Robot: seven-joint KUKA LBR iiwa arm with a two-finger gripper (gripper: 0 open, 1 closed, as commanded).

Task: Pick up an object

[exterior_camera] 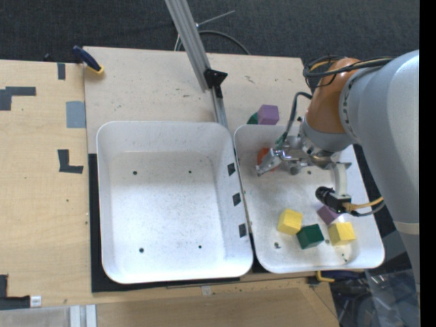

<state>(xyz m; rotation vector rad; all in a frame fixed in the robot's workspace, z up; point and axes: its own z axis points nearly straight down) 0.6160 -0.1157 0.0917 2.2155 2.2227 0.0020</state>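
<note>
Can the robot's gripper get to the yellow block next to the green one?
Probably yes. The gripper hangs over the same right bin, and the yellow block lies open from above, beside the green block, with nothing on top.

High slanted view over both bins (102, 142)

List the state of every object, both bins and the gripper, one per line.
gripper: over right bin, beside orange object
orange object: in right bin
yellow blocks: resting in right bin
green block: resting between them
purple block: outside bins
left bin: upright
right bin: upright
</note>
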